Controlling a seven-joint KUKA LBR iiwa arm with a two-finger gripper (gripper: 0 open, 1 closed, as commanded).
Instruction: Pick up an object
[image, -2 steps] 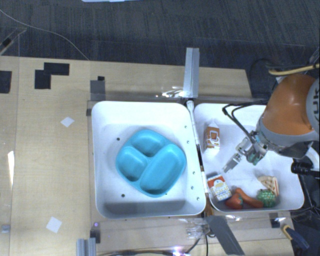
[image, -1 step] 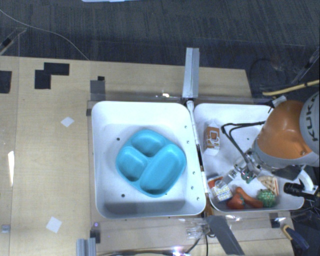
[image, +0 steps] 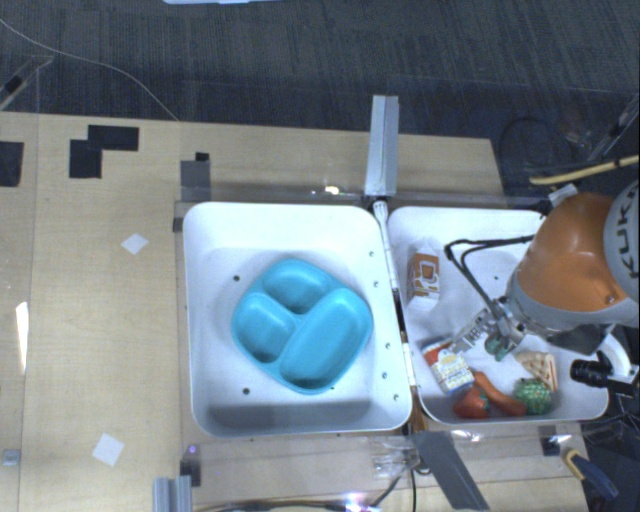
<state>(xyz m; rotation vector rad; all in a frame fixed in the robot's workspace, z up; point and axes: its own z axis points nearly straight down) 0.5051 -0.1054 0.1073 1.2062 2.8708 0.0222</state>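
Claw (image: 487, 338) sits low in the right bin (image: 470, 232), its tip small and blurred, so we cannot tell how it is set or whether anything is in it. Just below it, along the bin's near wall, we see a crowd of small things touching one another: a packet (image: 452, 371) with a red end, a tomato (image: 471, 404), a carrot (image: 498, 394), a green piece (image: 534, 394) and a cracker (image: 539, 366). That corner leaves little room. A small carton (image: 424, 276) lies apart near the left wall, with bare white floor around it. We see the orange band (image: 572, 257) and grey wrist covering the bin's right side, so what lies beneath is hidden. The arm comes in from the right, bent down toward the pile. In the left bin (image: 205, 300) a blue three-part tray (image: 302, 324) lies in the middle, clear of all four walls.
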